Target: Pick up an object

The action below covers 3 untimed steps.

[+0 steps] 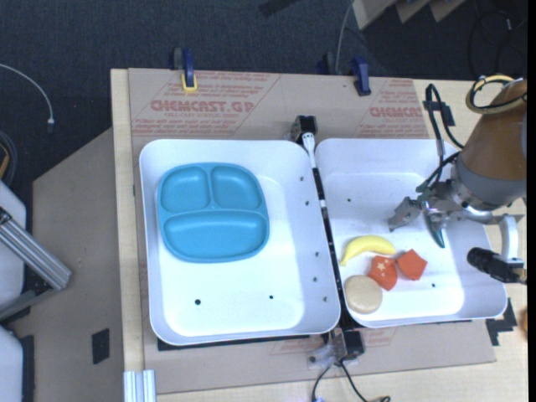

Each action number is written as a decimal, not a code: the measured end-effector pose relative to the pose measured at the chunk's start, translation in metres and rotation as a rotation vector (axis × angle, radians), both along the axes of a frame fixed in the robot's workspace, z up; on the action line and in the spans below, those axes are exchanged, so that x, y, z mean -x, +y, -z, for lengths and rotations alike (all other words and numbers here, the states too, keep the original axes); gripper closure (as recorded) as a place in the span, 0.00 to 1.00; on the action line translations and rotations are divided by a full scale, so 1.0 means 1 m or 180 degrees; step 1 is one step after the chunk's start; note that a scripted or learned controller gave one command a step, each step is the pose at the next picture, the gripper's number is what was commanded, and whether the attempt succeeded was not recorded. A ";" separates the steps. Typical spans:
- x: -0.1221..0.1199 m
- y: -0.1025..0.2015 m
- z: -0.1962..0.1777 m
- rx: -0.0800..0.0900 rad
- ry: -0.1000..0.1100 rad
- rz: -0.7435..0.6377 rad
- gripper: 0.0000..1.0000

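Left bin [167,308]: blue divided plate [214,212], toward its far-left corner. Right bin [368,162]: banana [368,247], two red pieces [398,268], tan disc [363,294], near front-left corner. My claw [421,221] hangs spread above them.

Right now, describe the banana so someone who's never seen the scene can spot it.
Look in the right white bin, at the cluster of small items near its front edge. The banana is the topmost of them, just below the gripper. It is the only yellow, curved piece; its neighbours are two red chunks and a beige disc.

Glossy white plastic bins [226,325], matt blue plastic plate [214,211], brown cardboard sheet [276,99]
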State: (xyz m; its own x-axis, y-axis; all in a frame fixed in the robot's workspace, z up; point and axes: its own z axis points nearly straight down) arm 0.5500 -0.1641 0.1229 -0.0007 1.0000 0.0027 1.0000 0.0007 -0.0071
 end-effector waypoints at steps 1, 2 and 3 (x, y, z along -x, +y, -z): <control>0.001 0.001 0.041 0.0002 -0.0006 0.0004 0.00; 0.000 0.000 0.028 0.0011 -0.0026 0.0005 1.00; -0.008 0.006 -0.033 0.0015 -0.0044 -0.0004 1.00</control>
State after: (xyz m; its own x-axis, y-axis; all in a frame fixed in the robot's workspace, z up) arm 0.5579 -0.1585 0.1556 -0.0018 1.0000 -0.0020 1.0000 0.0018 0.0068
